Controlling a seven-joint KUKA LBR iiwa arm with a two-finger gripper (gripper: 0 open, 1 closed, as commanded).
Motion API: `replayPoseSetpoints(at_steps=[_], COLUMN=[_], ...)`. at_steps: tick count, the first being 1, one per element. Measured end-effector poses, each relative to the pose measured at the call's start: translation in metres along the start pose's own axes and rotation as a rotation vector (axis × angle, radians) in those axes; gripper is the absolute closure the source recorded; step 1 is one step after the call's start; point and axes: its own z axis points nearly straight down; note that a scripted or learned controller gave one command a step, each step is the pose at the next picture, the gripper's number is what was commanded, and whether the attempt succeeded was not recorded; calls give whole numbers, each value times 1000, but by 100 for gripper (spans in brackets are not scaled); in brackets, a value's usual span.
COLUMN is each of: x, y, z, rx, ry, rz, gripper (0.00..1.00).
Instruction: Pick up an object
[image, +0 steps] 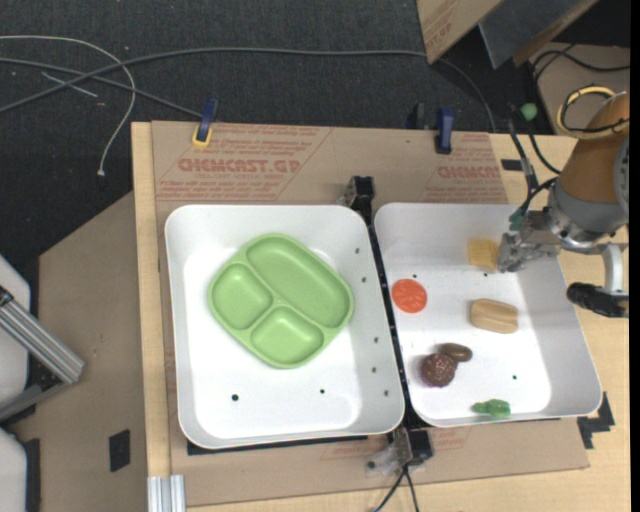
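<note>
The right bin (540, 395) holds several small objects. An orange-red disc (408, 296) lies near its left wall. A tan bread-like block (493, 315) sits mid-bin, and a dark brown lump (441, 365) lies below the disc. A small green piece (491, 407) rests at the front edge. A yellow block (483, 254) lies in the upper part of the bin. My gripper (510, 256) hangs just right of the yellow block, close above the bin floor, with the arm (590, 180) coming in from the right.
The left bin (200, 400) carries a green divided plate (281, 299) at its middle. Cardboard surrounds both bins, held by blue clamps (207, 120) at the back. Cables lie on the dark floor at upper left.
</note>
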Motion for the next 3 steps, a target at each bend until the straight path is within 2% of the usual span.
replayPoseSetpoints(at_steps=[3], x=[9], y=[6], z=[-139], rx=[-5], ry=[-2], rz=[1], gripper=[100])
